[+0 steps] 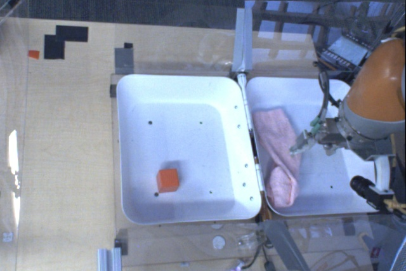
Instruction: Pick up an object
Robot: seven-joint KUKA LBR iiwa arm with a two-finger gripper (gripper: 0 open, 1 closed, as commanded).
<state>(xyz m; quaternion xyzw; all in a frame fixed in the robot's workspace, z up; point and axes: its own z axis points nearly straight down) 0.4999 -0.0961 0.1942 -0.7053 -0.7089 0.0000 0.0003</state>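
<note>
Over the right-hand white bin, seen from the fixed overhead camera, the grey arm with its orange band reaches in from the right, and its gripper hangs low above the bin floor. Its fingers appear slightly apart with nothing between them, though they are small and dark against the white. Just beside the fingers, on the side toward the other bin, lies a pink cloth, rumpled and stretched along the bin's inner wall; the fingertips sit at or very near its edge, and whether they touch it cannot be told. Well apart from the fingers, across the divide in the left-hand white bin, a small orange cube rests on the floor toward the near side. Both bins sit on a pale wooden counter.

As a judgement, the pick is not yet done: nothing is lifted or gripped. Closing on something, likely the cloth, and raising it are left.
</note>
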